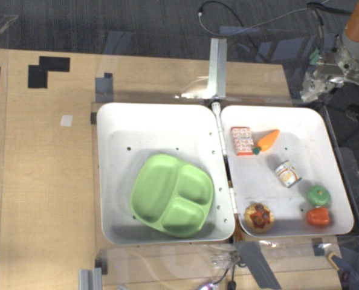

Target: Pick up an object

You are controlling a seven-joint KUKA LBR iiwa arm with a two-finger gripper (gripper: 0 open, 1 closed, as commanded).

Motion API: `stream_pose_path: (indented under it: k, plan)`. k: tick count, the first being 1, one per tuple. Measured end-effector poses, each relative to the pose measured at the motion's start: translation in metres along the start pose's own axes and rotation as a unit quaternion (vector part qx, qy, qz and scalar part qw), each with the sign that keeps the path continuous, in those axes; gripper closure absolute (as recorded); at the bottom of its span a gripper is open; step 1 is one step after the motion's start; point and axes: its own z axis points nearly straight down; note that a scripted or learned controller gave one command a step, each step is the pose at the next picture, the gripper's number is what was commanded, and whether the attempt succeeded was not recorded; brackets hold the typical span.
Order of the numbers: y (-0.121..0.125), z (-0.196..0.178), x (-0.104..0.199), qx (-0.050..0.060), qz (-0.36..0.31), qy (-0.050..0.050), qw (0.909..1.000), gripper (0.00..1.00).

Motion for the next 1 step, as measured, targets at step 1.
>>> stream_pose_path:
  k: [1]
  plan:
    - [-0.0023, 0.0971, -0.0366, 0.004, 0.009, 0.001, 0.9999, 1.00]
